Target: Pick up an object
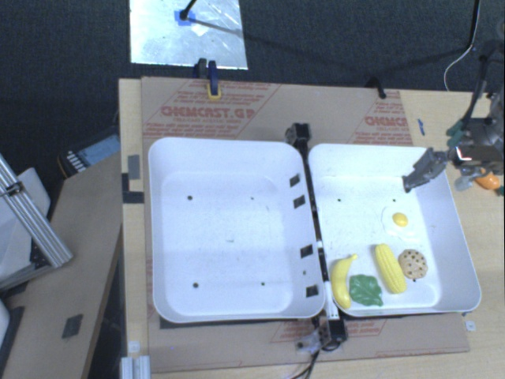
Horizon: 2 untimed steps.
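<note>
White right bin [442,212]: one banana [341,281], one corn cob [389,268], one cookie [413,264], one fried egg [399,220], one green leaf [365,290]; claw [417,175] state unclear

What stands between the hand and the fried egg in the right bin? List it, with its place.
Nothing visible. The hand hangs over the right bin, up and right of the fried egg, with bare white floor between them. The corn, cookie and banana lie nearer the front.
</note>
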Motion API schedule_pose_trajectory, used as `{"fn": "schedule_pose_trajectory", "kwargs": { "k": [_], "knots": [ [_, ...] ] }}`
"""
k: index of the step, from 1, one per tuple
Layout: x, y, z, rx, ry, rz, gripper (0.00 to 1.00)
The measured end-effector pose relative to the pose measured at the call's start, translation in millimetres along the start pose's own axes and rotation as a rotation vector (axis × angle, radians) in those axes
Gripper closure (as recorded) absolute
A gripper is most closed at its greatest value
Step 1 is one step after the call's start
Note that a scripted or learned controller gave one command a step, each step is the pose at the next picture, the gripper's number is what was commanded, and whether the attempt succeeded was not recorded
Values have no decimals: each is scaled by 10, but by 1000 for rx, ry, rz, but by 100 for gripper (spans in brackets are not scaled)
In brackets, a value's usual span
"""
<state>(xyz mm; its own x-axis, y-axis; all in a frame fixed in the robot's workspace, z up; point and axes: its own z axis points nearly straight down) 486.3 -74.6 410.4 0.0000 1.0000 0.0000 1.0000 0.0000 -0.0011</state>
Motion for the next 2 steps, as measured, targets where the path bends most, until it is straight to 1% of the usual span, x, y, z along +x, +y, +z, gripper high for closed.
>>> {"fn": "schedule_pose_trajectory", "kwargs": {
  "k": [1,2],
  "knots": [
    [140,7,-964,-14,-1,-7,0],
    [-218,2,-274,1,-1,3,0]
  ]
}}
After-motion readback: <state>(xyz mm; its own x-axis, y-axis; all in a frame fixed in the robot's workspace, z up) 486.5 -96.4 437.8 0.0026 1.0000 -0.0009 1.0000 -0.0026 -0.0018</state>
